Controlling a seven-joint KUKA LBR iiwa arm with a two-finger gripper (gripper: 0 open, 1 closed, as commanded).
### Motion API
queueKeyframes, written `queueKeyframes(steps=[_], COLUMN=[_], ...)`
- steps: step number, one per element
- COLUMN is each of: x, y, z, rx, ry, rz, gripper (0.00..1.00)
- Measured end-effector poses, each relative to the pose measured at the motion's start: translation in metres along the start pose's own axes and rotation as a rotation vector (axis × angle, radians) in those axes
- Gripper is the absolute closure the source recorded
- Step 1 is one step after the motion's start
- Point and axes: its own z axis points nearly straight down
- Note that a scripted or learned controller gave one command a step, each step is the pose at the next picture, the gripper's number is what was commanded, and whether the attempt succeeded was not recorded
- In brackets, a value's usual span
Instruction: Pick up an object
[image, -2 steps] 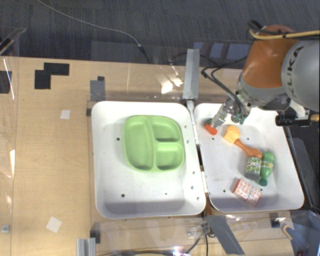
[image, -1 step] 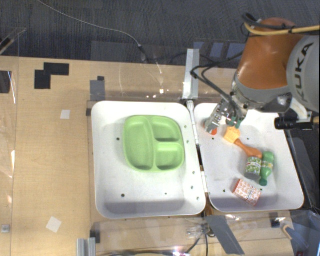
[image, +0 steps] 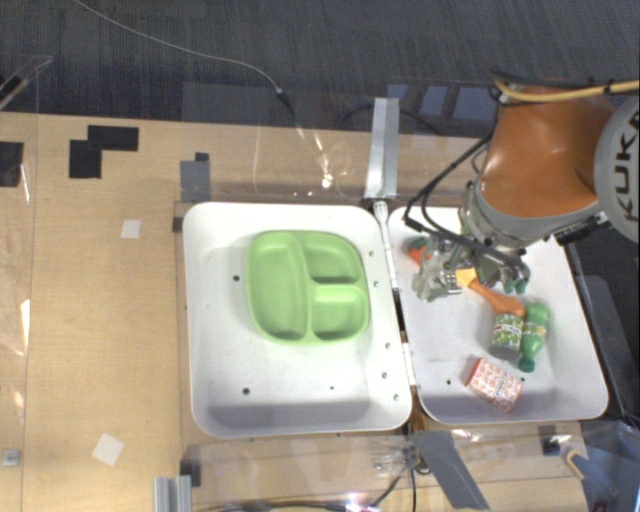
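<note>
1. Camera view, left side: the left bin (image: 210, 400) is holding a green divided tray (image: 305, 287), lying flat near its middle. I am not treating this as my target, being well apart from my gripper.

2. Centre: a metal divider (image: 381, 160) is running between the two bins; the right bin (image: 440, 385) is beginning just beside it.

3. Right bin, upper part: my gripper (image: 455, 268) is hanging low over the bin's upper left area, under my orange wrist band (image: 540, 150). I cannot tell how the gripper is set or whether it is carrying anything; clutter and cabling are masking it.

4. Just beside the gripper, to its lower right, an orange carrot-shaped object (image: 492, 295) is lying tilted. I am judging this the nearest candidate for the pick.

5. Further right and lower: a green bottle (image: 534, 335) and a small green can (image: 507, 332) are lying touching or nearly so; a red-and-white patterned box (image: 494, 383) is sitting near the bin's front edge.

6. Recommendation for the step in hand: I am advising centring squarely over one object, closing across its narrow width, and avoiding the crowded bottle-and-can pair, where a neighbour may be getting nudged or pinched.
</note>
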Motion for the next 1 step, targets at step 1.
queueKeyframes(steps=[1], x=[0.0416], y=[0.0455], z=[0.0346], rx=[0.0], ry=[0.004], rz=[0.537], gripper=[1.0])
